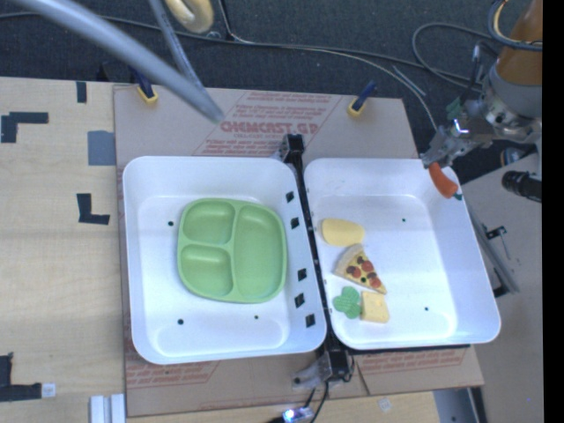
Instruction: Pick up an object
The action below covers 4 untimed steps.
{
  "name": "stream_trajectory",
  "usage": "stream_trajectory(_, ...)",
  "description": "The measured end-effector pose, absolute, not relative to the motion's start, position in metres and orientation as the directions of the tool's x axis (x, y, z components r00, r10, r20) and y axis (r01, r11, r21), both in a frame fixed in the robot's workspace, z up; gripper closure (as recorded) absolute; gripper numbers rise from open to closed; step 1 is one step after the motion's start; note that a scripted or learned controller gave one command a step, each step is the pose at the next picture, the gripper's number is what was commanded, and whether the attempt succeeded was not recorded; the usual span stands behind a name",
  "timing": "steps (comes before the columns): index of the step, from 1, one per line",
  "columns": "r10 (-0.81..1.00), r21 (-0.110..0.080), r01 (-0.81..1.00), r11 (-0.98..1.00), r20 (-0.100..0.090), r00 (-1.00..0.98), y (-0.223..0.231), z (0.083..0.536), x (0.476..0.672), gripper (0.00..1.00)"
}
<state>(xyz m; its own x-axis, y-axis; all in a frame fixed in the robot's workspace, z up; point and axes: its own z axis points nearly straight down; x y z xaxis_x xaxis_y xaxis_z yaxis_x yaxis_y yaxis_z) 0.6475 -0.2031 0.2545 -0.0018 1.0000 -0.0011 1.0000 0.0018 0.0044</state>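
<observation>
My gripper [440, 163] hangs over the far right rim of the right bin [458, 263], below the grey wrist with its orange band. A small orange carrot-like piece [444, 181] sticks out from between its fingertips, and the fingers are shut on it. Lying in the right bin's left half are a yellow oval piece [342, 231], a toy pizza slice [359, 269], a green leafy piece [348, 303] and a yellow wedge [375, 308]. These lie well to the lower left of the gripper.
A green divided plate [233, 249] lies in the left bin [145, 315]. A black divider with clips [304, 236] runs between the bins. A grey pole [115, 33] crosses the upper left. Cables trail over the dark floor behind the bench.
</observation>
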Motion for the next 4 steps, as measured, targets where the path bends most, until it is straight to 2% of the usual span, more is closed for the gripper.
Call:
stream_trajectory(1,1.0,0.0,1.0,0.006,0.001,-0.006,-0.153,0.26,0.645,1.0)
stream_trajectory(4,1.0,-0.003,1.0,0.006,0.001,-0.006,0.013,0.234,0.618,1.0)
